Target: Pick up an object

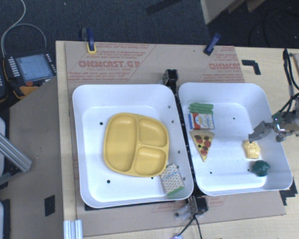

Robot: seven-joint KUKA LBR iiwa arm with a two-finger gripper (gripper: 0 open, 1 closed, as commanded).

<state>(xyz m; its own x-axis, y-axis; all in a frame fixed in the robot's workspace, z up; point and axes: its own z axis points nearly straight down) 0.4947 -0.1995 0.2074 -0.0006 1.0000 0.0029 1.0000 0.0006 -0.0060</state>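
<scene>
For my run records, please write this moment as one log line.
gripper: over right bin, just above yellow piece | held: nothing seen | green object: near | left bin: yellow plate, sponge

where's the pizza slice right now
The pizza slice lies in the right bin, near its left wall, just below the small carton and well left of the gripper.

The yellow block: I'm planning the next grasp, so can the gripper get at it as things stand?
Probably yes. The gripper hangs just above the yellow block in the right bin; nothing lies between them, and the green ball sits apart, nearer the camera.
</scene>
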